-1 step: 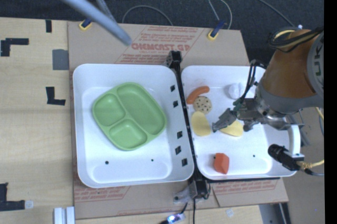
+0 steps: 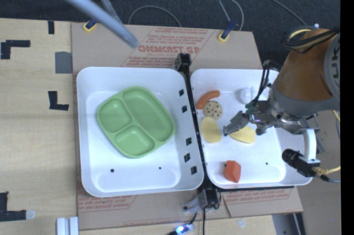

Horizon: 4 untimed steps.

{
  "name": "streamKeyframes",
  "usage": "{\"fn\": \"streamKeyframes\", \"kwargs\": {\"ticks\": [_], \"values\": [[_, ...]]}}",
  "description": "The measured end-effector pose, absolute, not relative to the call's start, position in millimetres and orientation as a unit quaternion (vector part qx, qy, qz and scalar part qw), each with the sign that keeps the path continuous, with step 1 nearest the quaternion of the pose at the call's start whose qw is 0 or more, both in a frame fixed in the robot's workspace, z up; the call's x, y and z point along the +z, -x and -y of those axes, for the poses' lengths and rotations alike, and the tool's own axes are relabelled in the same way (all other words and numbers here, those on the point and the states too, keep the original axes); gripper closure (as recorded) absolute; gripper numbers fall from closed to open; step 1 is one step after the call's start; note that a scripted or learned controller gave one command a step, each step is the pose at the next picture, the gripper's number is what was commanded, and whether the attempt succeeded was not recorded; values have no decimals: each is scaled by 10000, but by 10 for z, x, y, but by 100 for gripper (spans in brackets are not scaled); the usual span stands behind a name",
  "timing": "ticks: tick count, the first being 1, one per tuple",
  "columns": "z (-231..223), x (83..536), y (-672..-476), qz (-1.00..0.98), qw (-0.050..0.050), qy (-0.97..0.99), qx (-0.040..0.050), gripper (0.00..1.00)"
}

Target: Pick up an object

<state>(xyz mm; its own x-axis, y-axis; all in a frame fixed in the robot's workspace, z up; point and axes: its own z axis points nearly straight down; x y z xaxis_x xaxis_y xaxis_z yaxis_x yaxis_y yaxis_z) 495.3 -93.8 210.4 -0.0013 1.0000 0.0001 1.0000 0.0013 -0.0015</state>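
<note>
Hovering low in the right bin (image 2: 276, 176), the end effector (image 2: 239, 124) is pointing at the yellow wedge (image 2: 244, 136), its dark tip touching or just above that piece; whether it is open or closed, I cannot tell. Nothing is looking lifted yet, so the pick itself is still to come. Around the wedge, a cookie (image 2: 212, 110) and sausage (image 2: 207, 98) are lying beyond it, a pale yellow slice (image 2: 211, 131) beside it, a red piece (image 2: 233, 171) nearer the front rim. Left bin (image 2: 94, 173) is carrying a green divided tray (image 2: 135, 121).
</note>
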Motion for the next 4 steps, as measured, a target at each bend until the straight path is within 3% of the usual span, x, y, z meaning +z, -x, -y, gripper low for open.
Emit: {"fn": "streamKeyframes", "kwargs": {"ticks": [2,3,4], "values": [[985,992,-4944,7073,37,7069,26,0],[982,843,-4941,7072,8,7070,8,0],[986,952,-4946,7072,-6,7070,6,100]]}}
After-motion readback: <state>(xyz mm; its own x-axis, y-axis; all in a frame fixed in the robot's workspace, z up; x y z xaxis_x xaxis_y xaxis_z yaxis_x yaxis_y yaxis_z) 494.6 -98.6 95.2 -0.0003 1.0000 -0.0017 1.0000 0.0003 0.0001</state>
